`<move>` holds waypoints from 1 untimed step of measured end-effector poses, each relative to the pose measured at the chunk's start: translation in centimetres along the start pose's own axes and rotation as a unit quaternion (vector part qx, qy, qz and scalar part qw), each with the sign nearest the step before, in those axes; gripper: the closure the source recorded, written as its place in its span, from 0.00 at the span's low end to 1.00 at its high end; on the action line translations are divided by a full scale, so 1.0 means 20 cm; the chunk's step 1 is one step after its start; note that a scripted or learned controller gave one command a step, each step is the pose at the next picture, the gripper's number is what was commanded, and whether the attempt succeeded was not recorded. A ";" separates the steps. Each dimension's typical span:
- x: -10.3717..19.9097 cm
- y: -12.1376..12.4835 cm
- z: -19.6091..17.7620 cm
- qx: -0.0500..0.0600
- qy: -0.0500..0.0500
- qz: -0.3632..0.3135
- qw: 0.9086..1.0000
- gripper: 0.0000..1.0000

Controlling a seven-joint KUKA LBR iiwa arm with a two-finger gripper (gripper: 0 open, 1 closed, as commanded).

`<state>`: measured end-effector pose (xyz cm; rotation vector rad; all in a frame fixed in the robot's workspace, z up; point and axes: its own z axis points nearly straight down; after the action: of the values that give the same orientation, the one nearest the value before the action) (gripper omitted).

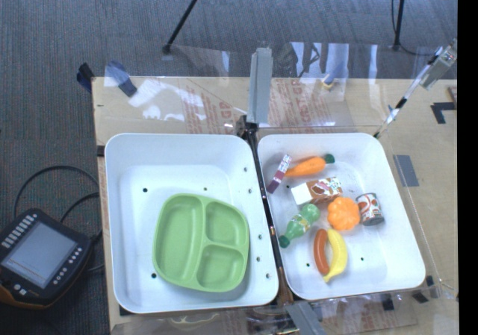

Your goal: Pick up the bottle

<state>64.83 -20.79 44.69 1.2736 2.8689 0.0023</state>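
- Bottle [298, 224]: small, green, dark cap; lies on its side in the right bin [396, 177], cap toward the divider, between the small carton [323, 190] and the banana [336, 254].
- Handling, judged: light, rigid plastic, smooth; likely to roll. Grip across the body's middle, not the narrow neck.
- Hand: state cannot be determined.

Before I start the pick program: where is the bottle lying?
The green bottle lies tilted in the right bin, near its left wall, just left of the orange and below the small carton.
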 end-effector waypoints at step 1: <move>0.00 0.01 -0.05 -0.001 0.000 -0.001 1.000 1.00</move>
<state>64.98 -20.77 45.64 1.2705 2.8686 0.0040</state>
